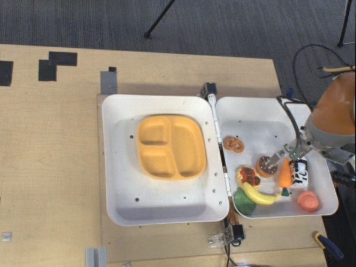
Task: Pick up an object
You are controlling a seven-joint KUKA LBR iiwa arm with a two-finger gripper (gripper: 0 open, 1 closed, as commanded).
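- Left bin (119, 166): a yellow sectioned tray (169, 147) lies in the middle of it, well apart from the gripper.
- Right bin (261, 115): toy food is crowded toward its near side. A small pretzel (233, 144) lies alone near the divider; nearer the front are a red-and-yellow piece (248, 176), a green piece (244, 201) and a banana (261, 195), touching one another.
- Brown round piece (267, 166), perhaps a doughnut: the gripper (275, 160) is right at its upper edge. It looks light, stiff and smooth; a pinch across its rim seems best.
- Jaws: too small and blurred to tell whether they are apart or together.
- Further right: an orange carrot (285, 174), a black-and-white block (300, 174) and a pink rounded piece (307, 201).
- The arm's wrist (334, 115) is cut off at the frame edge and covers the bin's far right rim.
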